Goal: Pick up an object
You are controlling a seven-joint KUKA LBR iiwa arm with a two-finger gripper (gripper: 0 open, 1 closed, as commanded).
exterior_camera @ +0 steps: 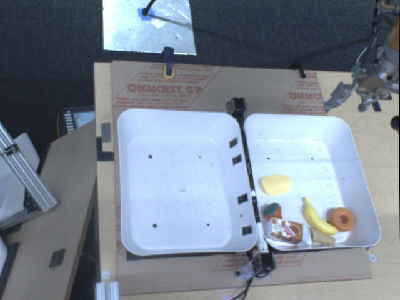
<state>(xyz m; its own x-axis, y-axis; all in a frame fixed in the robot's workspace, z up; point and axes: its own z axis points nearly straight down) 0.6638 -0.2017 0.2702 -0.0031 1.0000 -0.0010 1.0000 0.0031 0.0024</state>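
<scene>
On brown bench (206, 80), two white bins (181, 120)

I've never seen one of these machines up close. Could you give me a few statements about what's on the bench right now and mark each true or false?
1. The banana lies in the right bin. True.
2. The gripper is pressed down on the banana. False: it hangs above the right bin's far corner, well away from it.
3. The left bin holds a doughnut. False: the doughnut sits in the right bin, beside the banana.
4. A pale yellow lump rests apart from the banana. True.
</scene>
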